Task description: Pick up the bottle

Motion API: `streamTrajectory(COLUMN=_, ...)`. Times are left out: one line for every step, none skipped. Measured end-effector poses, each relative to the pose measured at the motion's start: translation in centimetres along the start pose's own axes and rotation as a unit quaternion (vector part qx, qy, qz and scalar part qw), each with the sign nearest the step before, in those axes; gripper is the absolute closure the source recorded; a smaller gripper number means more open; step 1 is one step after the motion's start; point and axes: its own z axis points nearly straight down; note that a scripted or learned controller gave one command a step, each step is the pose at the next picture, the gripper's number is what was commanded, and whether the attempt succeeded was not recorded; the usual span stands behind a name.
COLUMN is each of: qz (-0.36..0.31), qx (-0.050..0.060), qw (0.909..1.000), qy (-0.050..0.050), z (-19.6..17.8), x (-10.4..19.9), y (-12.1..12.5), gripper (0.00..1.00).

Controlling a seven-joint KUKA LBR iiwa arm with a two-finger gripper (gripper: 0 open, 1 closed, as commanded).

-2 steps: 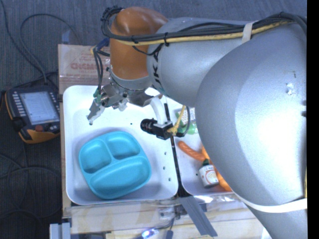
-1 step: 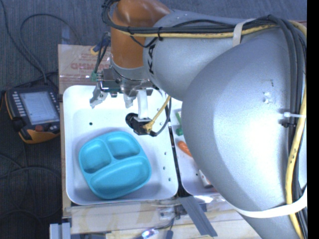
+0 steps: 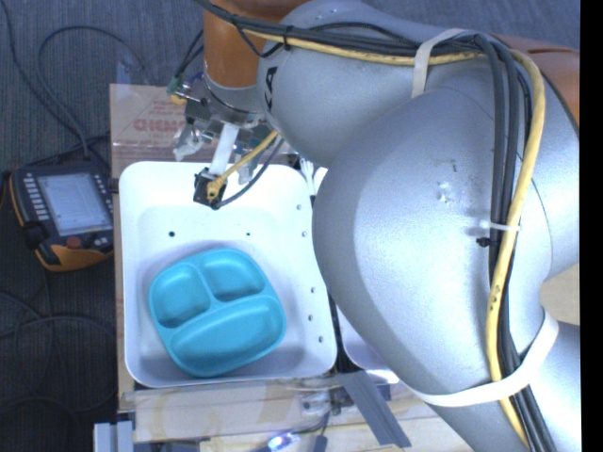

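Handheld control pendant [image 3: 64,205] on the floor, far left | left bin [image 3: 151,182] holding a blue divided plate [image 3: 219,309] in its near half | gripper [image 3: 212,137] over the bin's far rim, grasp state cannot be told | grey arm [image 3: 424,205] covering the bench at right | bottle: position cannot be told.

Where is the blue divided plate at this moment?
The blue divided plate lies in the left white bin, in its lower half in the camera view, well apart from the tool at the bin's upper rim.
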Motion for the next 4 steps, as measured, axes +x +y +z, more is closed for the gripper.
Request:
streamTrajectory(qz=-0.157, qx=-0.001, qw=0.9876, qy=0.0, z=-10.8, x=-0.2, y=-4.5, gripper=0.0)
streamTrajectory(qz=-0.158, qx=0.0, qw=0.9874, qy=-0.003, z=-11.4, x=0.0, y=-4.6, gripper=1.0)
streamTrajectory(qz=0.032, qx=0.0, qw=0.9995, qy=0.0, z=-10.2, x=1.0, y=-1.9, gripper=1.0)
streamTrajectory(qz=0.005, qx=-0.001, qw=1.0, qy=0.001, z=-14.6, x=1.6, y=-0.1, gripper=1.0)
